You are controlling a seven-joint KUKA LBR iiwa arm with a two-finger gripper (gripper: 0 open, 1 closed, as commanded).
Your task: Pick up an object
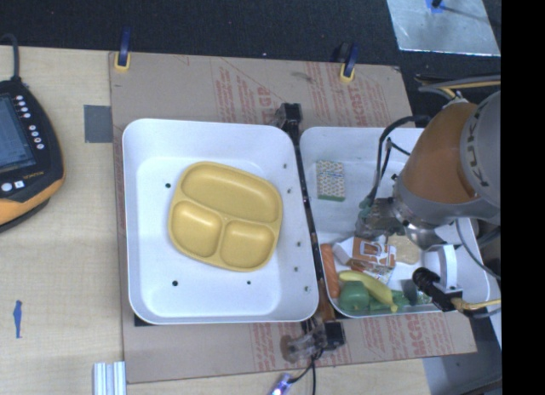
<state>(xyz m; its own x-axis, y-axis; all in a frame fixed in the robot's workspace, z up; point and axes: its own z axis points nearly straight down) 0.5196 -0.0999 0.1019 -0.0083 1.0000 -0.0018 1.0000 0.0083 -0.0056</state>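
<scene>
Camera view, going left to right: there's a black and orange pendant [21, 159] sitting on the worktop [68, 283] at the far left, well clear of everything. Next comes the left bin [145, 214], with a yellow divided plate [226, 214] lying flat in the middle. It looks like stiff, light plastic, but it's wide and low, so I'd guess a two-finger gripper only gets it by a rim or one of the dividers, and it may slide.

Then the right bin [341, 142], where the small stuff piles up toward the near end. A small printed packet [330, 179] lies by itself near the far end, thin and flat, probably hard to pinch off the floor. Nearer, an orange carrot-shaped piece [329, 264] lies along the left wall, a green item [355, 298] and a yellow banana-like piece [373, 287] touch each other, and an orange-white carton [375, 254] sits just above them. All look light and toy-like; the banana seems the easiest, taken across its narrow middle.

Arm's gripper [375, 223] hangs over that carton, and I can't tell its state. The arm's bulk covers the bin's right half, and the clutter is packed tight, so neighbours could get nudged.
</scene>
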